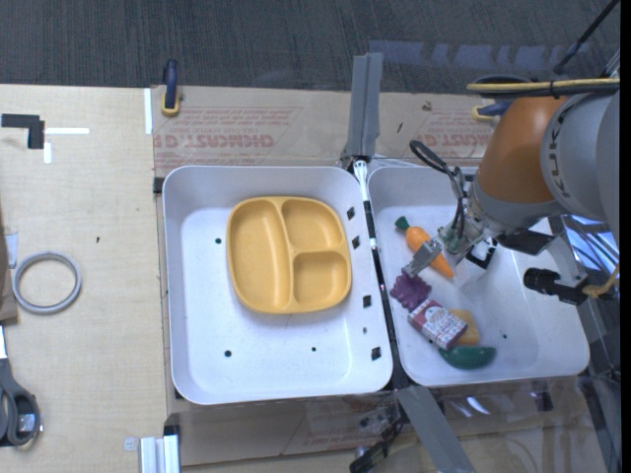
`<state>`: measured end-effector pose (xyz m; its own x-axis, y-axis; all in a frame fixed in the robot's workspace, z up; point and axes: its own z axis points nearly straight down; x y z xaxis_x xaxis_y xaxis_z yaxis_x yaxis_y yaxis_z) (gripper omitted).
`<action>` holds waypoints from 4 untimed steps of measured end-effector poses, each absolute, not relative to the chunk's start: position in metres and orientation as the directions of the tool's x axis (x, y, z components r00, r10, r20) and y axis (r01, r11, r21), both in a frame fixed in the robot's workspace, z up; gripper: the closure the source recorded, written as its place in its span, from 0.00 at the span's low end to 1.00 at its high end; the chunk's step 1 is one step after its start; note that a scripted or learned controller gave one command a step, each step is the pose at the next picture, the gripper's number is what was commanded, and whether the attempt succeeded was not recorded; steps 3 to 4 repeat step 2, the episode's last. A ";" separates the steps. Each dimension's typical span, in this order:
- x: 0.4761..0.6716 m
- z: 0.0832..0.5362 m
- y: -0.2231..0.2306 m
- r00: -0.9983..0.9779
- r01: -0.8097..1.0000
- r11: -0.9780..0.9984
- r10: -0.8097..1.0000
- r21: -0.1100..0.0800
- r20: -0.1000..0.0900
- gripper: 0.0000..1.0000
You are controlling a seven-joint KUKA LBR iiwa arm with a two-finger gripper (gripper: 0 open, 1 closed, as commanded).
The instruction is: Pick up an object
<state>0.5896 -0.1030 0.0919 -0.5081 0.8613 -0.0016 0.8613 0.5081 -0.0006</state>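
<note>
Left bin [197, 363]: yellow divided plate [289, 254] lying flat. Right bin [552, 353]: purple toy [408, 290], red-and-white packet [439, 325], green item [468, 357], toy carrot [428, 244]. My pincer [424, 257] hangs over the carrot's lower side, just above the purple toy; its opening I cannot tell.

Robotics lab: cardboard-topped bench [79, 195], twin white bins [187, 363], tape roll [44, 282], clamp [171, 87].

Your desk [89, 363] has two white bins sitting side by side, left bin [197, 363] and right bin [532, 353]. You've also got a tape ring [44, 282] lying near the left edge.
</note>
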 end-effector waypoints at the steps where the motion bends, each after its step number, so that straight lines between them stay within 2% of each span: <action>1: 0.590 0.101 -0.103 -0.510 0.860 0.510 0.860 -0.001 -0.003 1.00; 2: 0.641 0.192 -0.044 -0.362 0.932 0.362 0.932 0.000 -0.002 1.00; 4: 0.641 0.192 -0.044 -0.362 0.932 0.362 0.932 0.000 -0.002 1.00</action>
